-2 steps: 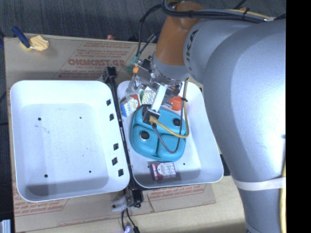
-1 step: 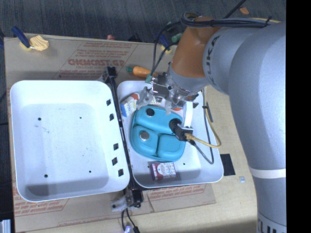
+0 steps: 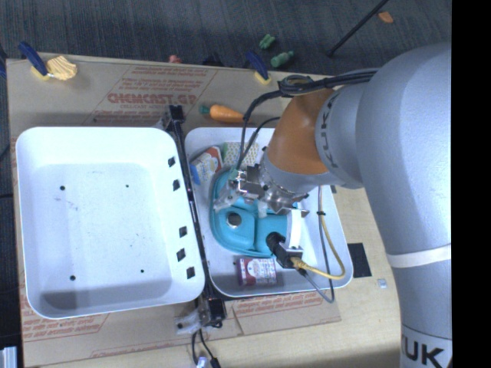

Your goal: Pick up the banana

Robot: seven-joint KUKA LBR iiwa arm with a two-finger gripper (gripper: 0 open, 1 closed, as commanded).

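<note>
Gripper (image 3: 239, 192) was low inside the right bin (image 3: 343, 273), toward its far-left part, right over the far end of a teal plastic thing (image 3: 230, 227); looked touching or nearly so, hard to tell. Wide or narrow: could not tell, the wrist and the orange-banded arm covered it. Nothing seen held.

Teal plastic thing lay in the middle of the right bin, nearer the left wall. Small white carton with red and green print (image 3: 205, 164) sat in the bin's far-left corner, just beside the teal thing. Short can with a dark red label (image 3: 257, 271) lay on its side at the near edge of the same bin, just beside the teal thing's near end.

Banana: could not tell where it lay; much of the right bin was under the arm.

Left bin (image 3: 100, 205) stood touching the right one along their shared edge. On the surface (image 3: 138, 90), an orange carrot-shaped thing (image 3: 224, 113) lay just past the right bin's far edge. Pale yellow lump (image 3: 62, 69) sat at the surface's far-left corner, beside a blue clamp (image 3: 31, 55).
</note>
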